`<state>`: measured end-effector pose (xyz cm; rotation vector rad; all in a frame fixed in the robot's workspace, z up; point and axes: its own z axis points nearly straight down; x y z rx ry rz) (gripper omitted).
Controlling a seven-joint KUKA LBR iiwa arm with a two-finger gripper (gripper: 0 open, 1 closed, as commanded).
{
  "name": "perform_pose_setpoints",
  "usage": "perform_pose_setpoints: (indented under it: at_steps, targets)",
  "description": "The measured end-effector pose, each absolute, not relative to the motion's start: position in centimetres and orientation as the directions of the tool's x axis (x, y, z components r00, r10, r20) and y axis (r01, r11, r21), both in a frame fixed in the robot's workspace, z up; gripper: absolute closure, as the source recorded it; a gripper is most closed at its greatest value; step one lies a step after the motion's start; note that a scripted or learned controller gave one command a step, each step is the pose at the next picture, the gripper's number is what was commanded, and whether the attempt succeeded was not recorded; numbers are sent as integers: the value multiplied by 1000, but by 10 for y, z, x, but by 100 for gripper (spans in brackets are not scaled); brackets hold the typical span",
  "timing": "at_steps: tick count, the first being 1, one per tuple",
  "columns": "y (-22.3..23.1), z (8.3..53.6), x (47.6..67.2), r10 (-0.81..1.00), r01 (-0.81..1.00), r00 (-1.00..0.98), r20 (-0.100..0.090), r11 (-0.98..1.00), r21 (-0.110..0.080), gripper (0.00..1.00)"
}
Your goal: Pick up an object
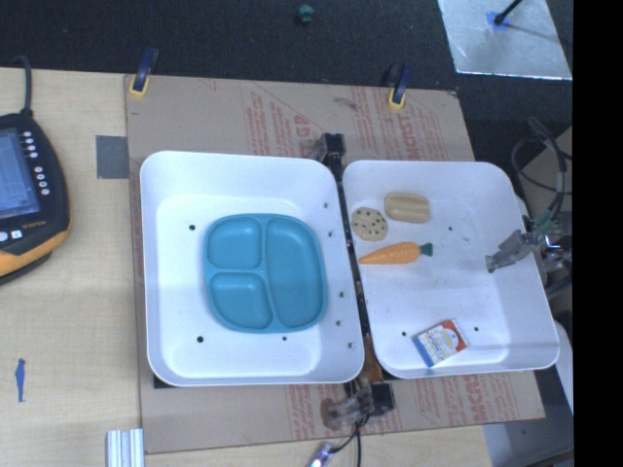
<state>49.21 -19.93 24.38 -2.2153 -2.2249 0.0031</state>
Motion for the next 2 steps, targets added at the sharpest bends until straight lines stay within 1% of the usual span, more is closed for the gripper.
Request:
perform_pose_setpoints:
  at_steps: [1,2]
  targets:
    - [-180,168,555,1000,1000,-6,-1,6,-5,0]
    - [-147,101,597,1000,1000,-4,-5,5,14,0]
